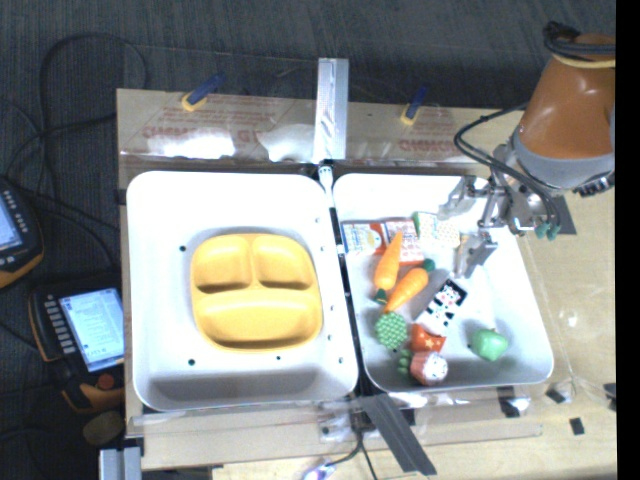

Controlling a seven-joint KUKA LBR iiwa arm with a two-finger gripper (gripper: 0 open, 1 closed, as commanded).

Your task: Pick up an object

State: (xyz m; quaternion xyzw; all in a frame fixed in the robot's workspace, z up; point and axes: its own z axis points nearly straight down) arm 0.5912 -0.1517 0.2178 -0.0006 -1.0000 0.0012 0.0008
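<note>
Gripper (478, 230) hangs over the upper right part of the right bin (535, 318), fingers spread apart, nothing between them. Pickable stuff sits just left and below it: two carrots (397, 274), a black-and-white dotted block (444, 303), a green knobbly piece (392, 328) and a green lump (489, 344). Left bin (150, 268) holds a yellow compartment tray (256, 290).

Yellow tray (256, 290) sits in the left bin (150, 268). In the right bin (530, 338), the gripper (472, 230) hangs at two o'clock from the carrots (397, 276); green ball (489, 344) at five.
</note>
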